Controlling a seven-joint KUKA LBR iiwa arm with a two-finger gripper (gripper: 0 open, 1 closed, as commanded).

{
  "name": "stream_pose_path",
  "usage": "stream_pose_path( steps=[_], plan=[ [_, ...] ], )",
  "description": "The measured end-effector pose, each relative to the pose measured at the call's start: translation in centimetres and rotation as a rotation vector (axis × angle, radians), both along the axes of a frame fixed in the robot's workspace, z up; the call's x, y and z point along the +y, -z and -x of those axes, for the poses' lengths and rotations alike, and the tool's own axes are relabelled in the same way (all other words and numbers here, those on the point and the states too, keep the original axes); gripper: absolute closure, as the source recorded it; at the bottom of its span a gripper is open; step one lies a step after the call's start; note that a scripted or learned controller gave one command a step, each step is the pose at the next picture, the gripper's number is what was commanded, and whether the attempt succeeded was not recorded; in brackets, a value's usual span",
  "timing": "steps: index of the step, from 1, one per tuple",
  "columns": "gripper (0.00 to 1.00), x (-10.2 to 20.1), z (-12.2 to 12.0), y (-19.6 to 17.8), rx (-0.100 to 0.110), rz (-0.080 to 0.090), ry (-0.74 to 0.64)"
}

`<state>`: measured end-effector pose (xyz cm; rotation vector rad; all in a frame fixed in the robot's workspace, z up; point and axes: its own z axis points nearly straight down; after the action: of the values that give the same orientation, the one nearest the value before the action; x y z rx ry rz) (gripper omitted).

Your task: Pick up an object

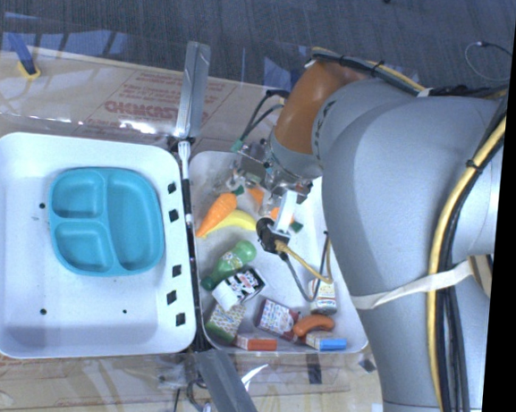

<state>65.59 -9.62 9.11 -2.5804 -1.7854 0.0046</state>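
My hand is down in the right bin, near its far end, so I judge I am in the reach-and-grasp step and nothing is lifted yet. My wrist and its cabling cover the working end, so I cannot tell how far open it is or whether anything is caught in it.

The thing nearest to me is the toy carrot, lying tilted just beside my hand, on its left. It is orange, tapered, smooth and looks like hard plastic, so I expect it to slip unless I close across its thick part. A yellow banana lies touching or almost touching it, and a green bottle sits just below.

The next move calls for a clean closing on one item, then a straight lift clear of the crowd: small cartons, a red sausage-like piece and a blue block lie packed near the bin's near end. The left bin holds a blue divided plate.
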Motion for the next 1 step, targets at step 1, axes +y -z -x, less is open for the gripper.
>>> stream_pose_path(
  steps=[1],
  plan=[
    [1.0,0.1,-0.01,-1.02,0.003,0.0,-0.007]
  ],
)
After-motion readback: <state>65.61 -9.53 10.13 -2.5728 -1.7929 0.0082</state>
